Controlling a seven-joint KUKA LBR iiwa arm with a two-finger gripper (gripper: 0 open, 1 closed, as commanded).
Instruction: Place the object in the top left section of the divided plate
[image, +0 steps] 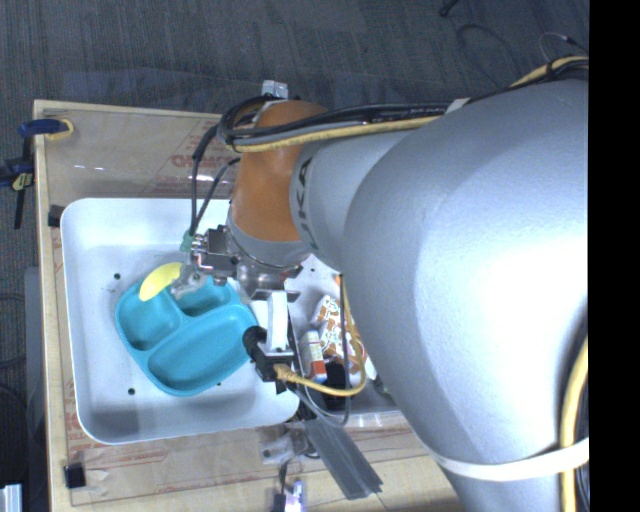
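The yellow object (158, 282) lies just left of the gripper (192, 280) on the plate (190, 350) – it seems light, smooth, maybe slippery, best pinched across its middle – grip unclear.

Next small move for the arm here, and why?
Probably a short pause, then a straight lift. The end effector sits low over the blue divided plate, at its upper edge where the yellow object lies in the top section. The object looks already at or in the target compartment, so lifting clear would confirm it. Whether the object is released can't be told from this view.
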